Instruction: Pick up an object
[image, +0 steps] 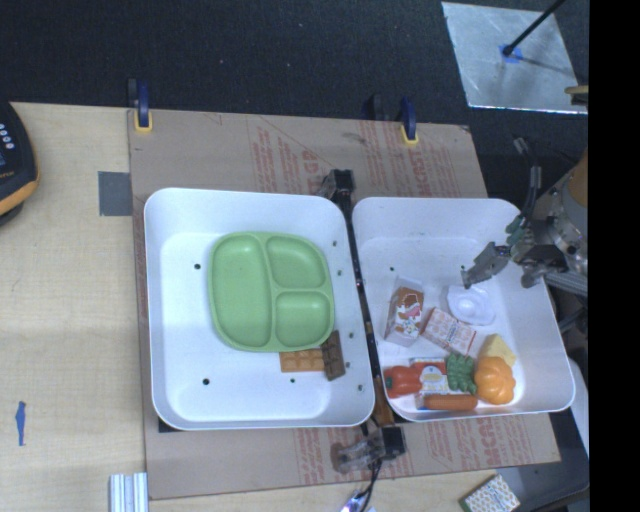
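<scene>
Across the bench's right bin (400, 215), I see my gripper (480, 268) with fingers spread, empty, poised just above the clear plastic cup (472, 303) lying directly below-left.

Light falls evenly and fairly bright from above. The white bin (250, 310) left of the end effector (505, 262) glows near overexposure on its floor, with soft shading along its walls. The whole frame is slightly soft and grainy, and the floor beyond the tabletop (70, 300) stays dark.
</scene>
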